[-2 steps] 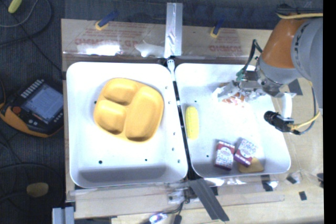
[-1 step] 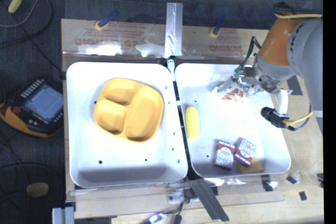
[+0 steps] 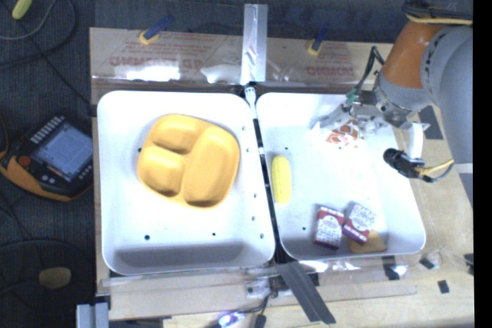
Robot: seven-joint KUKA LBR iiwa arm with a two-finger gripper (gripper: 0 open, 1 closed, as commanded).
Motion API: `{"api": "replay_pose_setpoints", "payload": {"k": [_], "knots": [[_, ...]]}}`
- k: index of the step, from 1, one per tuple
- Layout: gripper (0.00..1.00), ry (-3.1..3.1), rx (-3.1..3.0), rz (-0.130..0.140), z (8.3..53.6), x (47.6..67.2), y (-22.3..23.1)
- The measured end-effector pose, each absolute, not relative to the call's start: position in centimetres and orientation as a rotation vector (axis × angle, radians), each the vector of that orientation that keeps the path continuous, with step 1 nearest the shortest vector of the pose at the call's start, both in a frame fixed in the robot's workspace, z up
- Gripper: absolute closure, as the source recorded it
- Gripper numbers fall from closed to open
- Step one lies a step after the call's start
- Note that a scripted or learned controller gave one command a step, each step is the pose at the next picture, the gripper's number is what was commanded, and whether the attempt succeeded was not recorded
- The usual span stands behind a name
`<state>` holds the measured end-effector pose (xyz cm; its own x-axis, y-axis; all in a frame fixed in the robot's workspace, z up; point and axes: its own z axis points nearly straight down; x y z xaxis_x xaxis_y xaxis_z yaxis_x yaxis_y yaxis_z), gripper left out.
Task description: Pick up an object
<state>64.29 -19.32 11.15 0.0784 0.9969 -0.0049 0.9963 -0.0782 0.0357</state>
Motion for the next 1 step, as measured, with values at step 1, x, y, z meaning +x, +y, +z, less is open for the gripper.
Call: {"api": "replay_pose_setpoints", "payload": {"k": [1], "knots": [[0.00,2.085,2.345,0.011,11.07,65.89,-19.65]]}}
